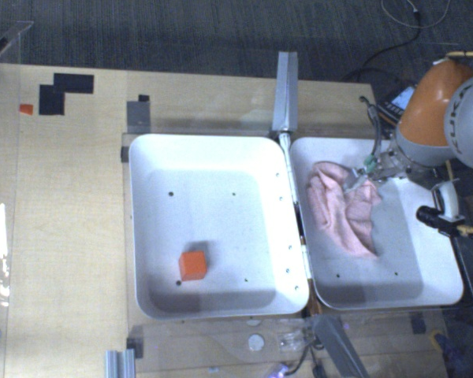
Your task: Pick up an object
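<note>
Pink cloth (345, 215) lies crumpled in the right bin (394, 290), upper-left to centre of that bin, spreading down toward mid-floor. Gripper (361, 178) sits at the cloth's upper right edge, tip down against the fabric; a fold of cloth looks bunched at the tip, but whether the pincer is clenched or released cannot be told from this angle. Arm (449, 120) comes in from the right of the frame, its orange band at upper right, grey body over the bin's upper right corner. Black cables (374, 120) hang near the wrist, and a thin wire loops on the dark floor at upper right. Left bin (150, 211) holds an orange block (193, 265) in its lower middle, well apart from the cloth. A metal divider bar (285, 93) runs down between the two bins from the top centre. On the wooden bench (55, 211), upper left of the frame, are black shapes (61, 91) and a small orange square (26, 109). A small dark bracket (139, 115) stands just above the left bin's upper left corner. Nothing lies on top of the cloth except the gripper itself.
</note>
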`<action>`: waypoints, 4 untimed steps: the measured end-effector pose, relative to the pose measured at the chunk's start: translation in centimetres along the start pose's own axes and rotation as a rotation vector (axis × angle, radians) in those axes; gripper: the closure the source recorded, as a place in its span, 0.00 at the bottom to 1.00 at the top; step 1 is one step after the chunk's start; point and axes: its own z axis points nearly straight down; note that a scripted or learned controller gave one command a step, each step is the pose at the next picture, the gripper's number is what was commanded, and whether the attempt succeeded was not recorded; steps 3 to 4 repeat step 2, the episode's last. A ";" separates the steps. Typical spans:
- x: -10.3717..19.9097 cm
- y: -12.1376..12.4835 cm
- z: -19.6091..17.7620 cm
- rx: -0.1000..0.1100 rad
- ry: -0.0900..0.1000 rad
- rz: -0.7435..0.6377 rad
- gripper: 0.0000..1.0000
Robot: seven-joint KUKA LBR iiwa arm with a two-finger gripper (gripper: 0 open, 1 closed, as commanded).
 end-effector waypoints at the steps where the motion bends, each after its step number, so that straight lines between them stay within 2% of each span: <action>1: 0.2 0.4 -1.4 -0.009 -0.001 -0.004 1.00; 2: 4.2 5.3 -11.0 0.006 0.002 -0.059 1.00; 4: 4.2 5.3 -11.0 0.006 0.002 -0.059 1.00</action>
